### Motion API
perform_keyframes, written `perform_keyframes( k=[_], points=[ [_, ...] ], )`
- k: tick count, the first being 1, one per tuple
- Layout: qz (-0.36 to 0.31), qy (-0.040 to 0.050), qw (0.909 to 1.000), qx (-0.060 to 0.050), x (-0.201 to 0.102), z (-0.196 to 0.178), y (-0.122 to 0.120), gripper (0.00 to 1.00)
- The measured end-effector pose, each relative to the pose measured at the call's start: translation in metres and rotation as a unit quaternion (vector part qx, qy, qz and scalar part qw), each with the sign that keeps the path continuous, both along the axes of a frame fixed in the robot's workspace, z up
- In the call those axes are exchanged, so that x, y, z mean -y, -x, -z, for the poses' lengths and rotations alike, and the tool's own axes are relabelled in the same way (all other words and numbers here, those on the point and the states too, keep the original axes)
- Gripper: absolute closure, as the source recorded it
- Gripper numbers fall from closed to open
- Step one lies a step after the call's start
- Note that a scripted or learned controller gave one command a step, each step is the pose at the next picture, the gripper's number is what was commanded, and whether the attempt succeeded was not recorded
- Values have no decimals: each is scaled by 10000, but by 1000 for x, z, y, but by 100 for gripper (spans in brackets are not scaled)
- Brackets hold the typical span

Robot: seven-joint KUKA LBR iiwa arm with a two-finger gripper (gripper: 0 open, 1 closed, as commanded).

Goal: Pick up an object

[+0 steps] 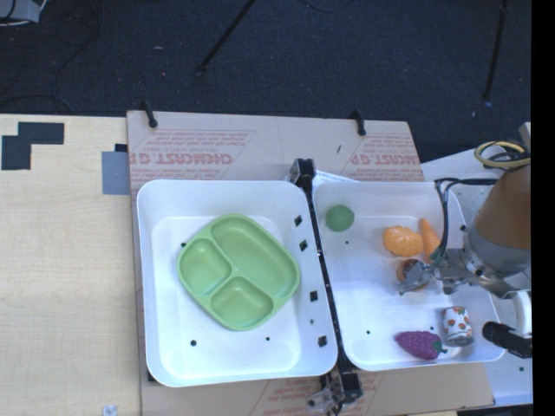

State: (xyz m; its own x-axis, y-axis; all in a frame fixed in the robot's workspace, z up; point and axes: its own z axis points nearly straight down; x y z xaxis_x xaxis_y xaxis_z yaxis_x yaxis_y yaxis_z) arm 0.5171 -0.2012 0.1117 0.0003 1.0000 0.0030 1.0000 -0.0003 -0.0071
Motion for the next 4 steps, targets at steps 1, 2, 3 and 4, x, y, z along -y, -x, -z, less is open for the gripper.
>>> perform_keyframes(
  k=[1,2,3,4],
  points=[
    [17,6,10000,16,1,-13,-1,100],
    [-9,21,10000,53,0,-76,-5,100],
    [-11,17,10000,45,-7,-125,0,100],
    [-10,15,10000,36,-6,-138,0,100]
  ],
)
